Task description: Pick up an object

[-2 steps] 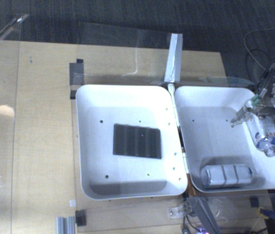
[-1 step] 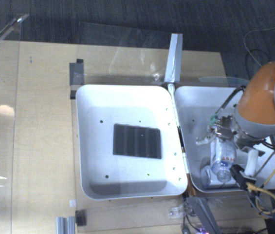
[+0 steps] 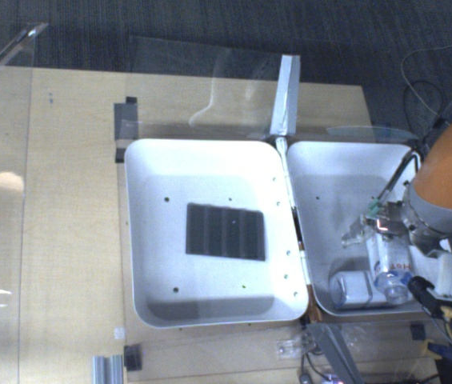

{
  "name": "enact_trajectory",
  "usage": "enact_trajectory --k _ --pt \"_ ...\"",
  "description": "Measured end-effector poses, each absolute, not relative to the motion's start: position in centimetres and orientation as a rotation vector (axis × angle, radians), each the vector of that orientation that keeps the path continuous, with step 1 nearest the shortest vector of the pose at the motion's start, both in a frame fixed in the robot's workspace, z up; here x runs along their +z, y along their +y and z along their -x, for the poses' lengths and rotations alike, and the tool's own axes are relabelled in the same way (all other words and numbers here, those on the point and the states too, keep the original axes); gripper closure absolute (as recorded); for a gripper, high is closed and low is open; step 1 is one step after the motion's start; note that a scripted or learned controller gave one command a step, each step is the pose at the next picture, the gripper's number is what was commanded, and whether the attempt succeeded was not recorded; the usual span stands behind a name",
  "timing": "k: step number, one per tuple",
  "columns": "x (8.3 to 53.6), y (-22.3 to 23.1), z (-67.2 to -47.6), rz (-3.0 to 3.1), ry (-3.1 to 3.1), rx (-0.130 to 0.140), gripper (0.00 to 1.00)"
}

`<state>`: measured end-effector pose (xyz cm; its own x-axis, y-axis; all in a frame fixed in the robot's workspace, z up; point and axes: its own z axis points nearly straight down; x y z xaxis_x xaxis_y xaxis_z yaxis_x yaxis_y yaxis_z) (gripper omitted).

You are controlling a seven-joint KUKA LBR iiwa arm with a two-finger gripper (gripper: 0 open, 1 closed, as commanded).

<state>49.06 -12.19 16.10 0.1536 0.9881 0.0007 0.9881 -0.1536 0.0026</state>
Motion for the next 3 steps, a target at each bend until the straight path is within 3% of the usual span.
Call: enact_trajectory --k 1,2,3 --pt "10.1 -16.1 -49.2 -2.301 2.12 0.016 0.0" --pt "11.1 -16.0 -49.4 -2.297 2.122 0.02 1.0" --pt "16.8 -8.2 -53.6 -2.327 2.109 0.005 1.0"
